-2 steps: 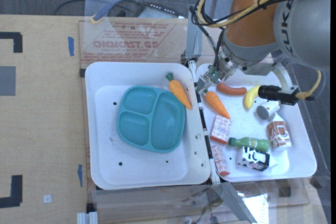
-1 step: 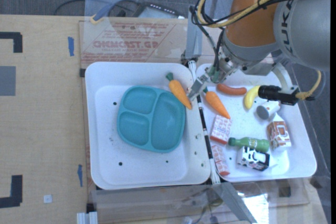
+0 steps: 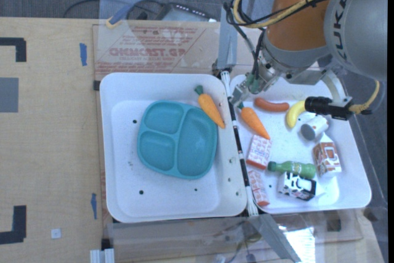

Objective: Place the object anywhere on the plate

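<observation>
The plate (image 3: 178, 146) lies open from above, with bare floor of the left bin (image 3: 123, 194) around it; one carrot (image 3: 210, 109) lies at its upper right edge; the right bin (image 3: 351, 191) is crowded with small items.

bench (image 3: 43, 132) | on it: left bin (image 3: 123, 194), right bin (image 3: 351, 188), side by side

Teal three-section plate (image 3: 177, 146) sits flat in the left bin; toy carrot (image 3: 210, 108) lies tilted, touching its upper-right rim.
</observation>
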Controlling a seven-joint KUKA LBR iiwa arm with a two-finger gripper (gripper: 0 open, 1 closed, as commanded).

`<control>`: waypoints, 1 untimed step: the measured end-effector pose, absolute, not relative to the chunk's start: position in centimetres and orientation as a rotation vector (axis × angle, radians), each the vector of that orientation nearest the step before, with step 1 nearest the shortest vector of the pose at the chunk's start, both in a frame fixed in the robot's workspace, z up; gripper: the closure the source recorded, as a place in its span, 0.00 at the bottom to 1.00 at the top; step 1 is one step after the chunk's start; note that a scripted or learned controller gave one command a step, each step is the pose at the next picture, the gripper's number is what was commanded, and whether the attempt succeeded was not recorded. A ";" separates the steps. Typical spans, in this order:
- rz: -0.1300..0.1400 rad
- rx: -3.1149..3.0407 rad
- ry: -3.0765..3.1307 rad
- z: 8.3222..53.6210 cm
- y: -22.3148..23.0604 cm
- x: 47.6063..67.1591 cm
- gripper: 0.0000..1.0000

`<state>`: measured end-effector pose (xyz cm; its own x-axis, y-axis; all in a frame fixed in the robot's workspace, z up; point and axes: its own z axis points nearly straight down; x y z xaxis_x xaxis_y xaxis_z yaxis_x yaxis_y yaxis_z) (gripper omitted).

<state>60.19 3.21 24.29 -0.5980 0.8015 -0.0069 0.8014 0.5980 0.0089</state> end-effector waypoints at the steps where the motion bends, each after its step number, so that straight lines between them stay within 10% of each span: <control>1: 0.007 1.404 2.799 24.3 3.2 60.2 0.00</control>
